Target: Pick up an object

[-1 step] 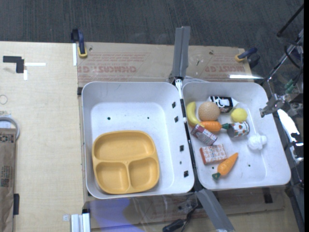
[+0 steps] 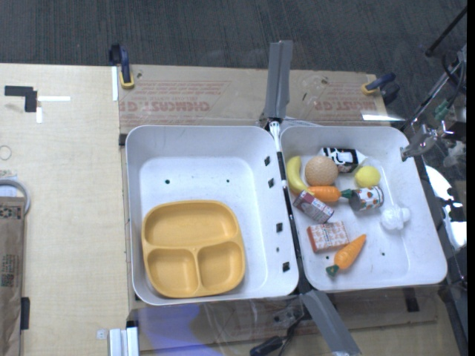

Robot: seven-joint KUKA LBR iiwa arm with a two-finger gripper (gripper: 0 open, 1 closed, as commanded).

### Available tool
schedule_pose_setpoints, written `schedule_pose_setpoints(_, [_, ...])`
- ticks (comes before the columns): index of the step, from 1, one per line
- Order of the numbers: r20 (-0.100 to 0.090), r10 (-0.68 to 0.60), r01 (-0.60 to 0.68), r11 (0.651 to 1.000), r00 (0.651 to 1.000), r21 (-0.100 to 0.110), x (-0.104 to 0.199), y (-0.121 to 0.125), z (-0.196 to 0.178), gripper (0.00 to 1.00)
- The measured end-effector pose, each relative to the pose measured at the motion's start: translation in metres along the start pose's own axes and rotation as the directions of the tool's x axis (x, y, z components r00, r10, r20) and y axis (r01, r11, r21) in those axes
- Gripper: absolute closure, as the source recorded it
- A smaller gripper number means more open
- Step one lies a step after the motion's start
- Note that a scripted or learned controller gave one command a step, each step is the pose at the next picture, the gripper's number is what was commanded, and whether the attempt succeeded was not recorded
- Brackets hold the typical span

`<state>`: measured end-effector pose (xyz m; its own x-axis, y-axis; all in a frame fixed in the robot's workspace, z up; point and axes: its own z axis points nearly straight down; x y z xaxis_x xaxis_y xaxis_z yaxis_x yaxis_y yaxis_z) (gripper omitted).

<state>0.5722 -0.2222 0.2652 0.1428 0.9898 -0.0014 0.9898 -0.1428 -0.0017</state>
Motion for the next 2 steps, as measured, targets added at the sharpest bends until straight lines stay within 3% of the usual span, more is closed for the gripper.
schedule_pose_setpoints(1, [-0.001,0.210,-0.210,0.978,0.978,-0.002,0.038,0.052,0.141,0.00])
schedule_pose_setpoints(2, [-0.001,-0.276,0.276,0.961,0.961,0.000,0.084,0.024,0.174,0.00])
